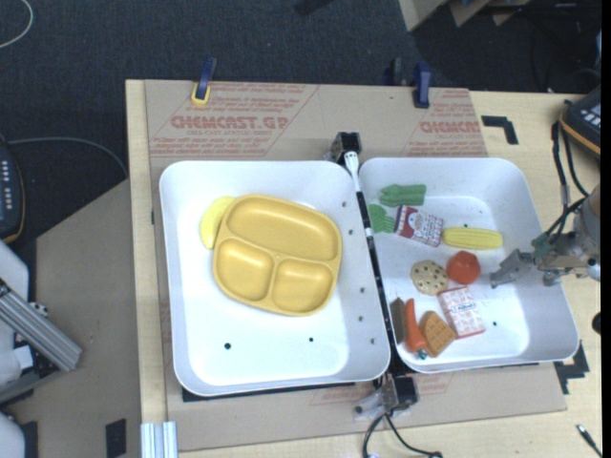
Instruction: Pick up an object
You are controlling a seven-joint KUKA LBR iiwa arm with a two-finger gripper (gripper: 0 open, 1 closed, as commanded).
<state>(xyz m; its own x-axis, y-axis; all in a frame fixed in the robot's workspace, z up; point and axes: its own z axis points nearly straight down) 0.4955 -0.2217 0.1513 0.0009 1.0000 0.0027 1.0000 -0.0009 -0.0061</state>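
Grey end effector low, over right bin

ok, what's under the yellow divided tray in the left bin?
A yellow banana-like piece sticks out from beneath the yellow divided tray's upper-left edge, on the left bin floor. The rest of it, and anything else beneath, is covered.

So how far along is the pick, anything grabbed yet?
Nothing looks picked yet. The gripper sits low at the right bin's right side, just right of the tomato, with nothing visibly between its fingers. The corn, cookie and carrot all lie in the bin. Grasping and lifting remain.
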